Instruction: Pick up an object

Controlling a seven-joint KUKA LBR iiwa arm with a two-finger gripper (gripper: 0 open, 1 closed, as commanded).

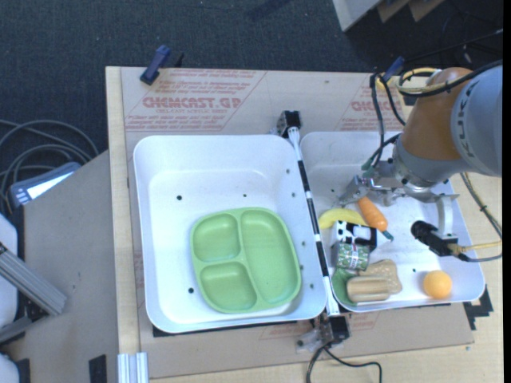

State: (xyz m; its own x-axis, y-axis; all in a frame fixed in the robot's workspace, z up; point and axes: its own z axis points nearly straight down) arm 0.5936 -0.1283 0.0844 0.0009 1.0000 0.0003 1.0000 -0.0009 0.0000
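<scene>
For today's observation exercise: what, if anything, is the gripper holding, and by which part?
It cannot be told: the gripper sits just above the carrot, but no hold is visible.

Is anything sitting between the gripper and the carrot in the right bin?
Nothing visible does. The gripper hangs just above the small orange toy carrot in the white right bin; the yellow toy banana lies beside the carrot, off the path.

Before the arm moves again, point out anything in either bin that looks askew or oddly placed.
The toys in the right bin are bunched against its left wall: banana, carrot, a black-and-white piece and a tan piece overlap in a heap, while the orange ball lies apart. The green divided plate sits flat in the left bin.
</scene>
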